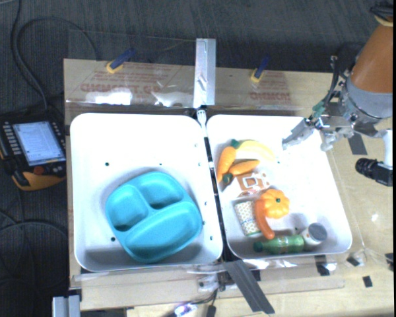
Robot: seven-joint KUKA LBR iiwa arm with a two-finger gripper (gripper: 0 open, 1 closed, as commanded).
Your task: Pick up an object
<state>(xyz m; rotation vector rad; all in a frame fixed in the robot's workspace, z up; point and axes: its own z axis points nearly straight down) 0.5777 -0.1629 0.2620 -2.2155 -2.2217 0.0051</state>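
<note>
Nothing is picked yet: my claw (310,132) hangs open and empty, just right of the yellow plastic banana (256,148).

The arm (376,58) is being held at the upper right of the frame, its orange band uppermost and the grey wrist below it. The gripper (310,132) is being pointed toward the lower left, with two fingers (294,139) seen spread apart and nothing between them.
</note>
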